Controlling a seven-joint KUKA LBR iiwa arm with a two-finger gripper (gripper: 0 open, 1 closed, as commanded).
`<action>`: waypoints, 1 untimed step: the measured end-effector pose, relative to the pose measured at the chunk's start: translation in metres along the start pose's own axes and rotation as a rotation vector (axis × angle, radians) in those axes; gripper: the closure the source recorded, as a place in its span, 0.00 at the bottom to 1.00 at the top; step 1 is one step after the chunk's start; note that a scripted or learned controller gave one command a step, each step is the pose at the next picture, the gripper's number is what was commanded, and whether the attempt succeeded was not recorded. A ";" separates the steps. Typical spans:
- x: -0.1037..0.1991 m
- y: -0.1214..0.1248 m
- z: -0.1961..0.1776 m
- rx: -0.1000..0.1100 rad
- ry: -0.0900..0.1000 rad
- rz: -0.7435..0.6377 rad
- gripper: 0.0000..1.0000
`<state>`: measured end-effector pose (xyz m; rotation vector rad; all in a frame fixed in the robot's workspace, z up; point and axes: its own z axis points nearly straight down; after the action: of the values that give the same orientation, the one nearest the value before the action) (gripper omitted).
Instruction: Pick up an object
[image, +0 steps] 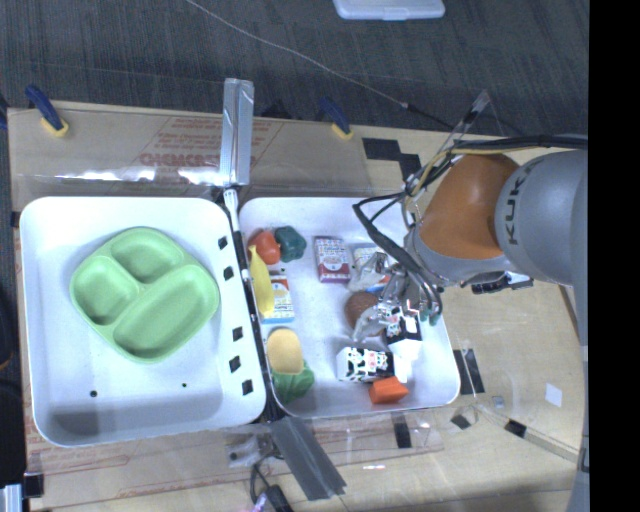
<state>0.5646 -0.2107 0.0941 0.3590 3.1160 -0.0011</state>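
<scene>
1. The arm (500, 220) enters from the right of the frame, over the right bin (330, 215).
2. The gripper (392, 308) sits low among the items at that bin's right side, just beside a brown round object (360, 306).
3. Grip state: cannot tell.
4. A cow-patterned toy (362, 364) and an orange block (389, 390) lie below it.
5. The left bin (60, 400) holds a green divided plate (145, 292).
</scene>
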 end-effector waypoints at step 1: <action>0.041 0.048 0.002 -0.002 0.006 0.007 0.00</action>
<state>0.5353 -0.1548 0.0917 0.3705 3.1206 0.0028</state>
